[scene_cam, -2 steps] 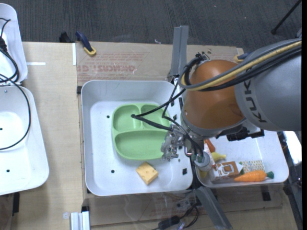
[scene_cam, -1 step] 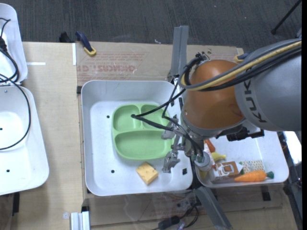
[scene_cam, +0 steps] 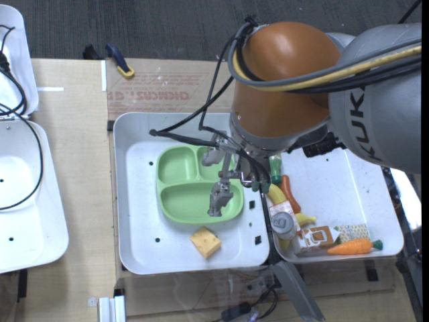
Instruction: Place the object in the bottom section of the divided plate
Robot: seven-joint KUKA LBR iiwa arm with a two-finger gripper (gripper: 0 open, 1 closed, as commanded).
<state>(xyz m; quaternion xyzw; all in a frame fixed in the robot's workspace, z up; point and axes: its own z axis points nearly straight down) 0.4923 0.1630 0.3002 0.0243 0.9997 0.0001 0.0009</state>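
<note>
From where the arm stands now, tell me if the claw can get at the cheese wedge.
Probably yes. The cheese wedge lies alone on the left bin floor just below the green plate, and the claw hangs close above.

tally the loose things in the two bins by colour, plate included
green: 2, the divided plate and a green piece under the arm
yellow: 2, the cheese wedge and the banana
orange: 2, the carrot and a thin orange stick
mixed print: 2, the can and the small carton
total: 8
</note>
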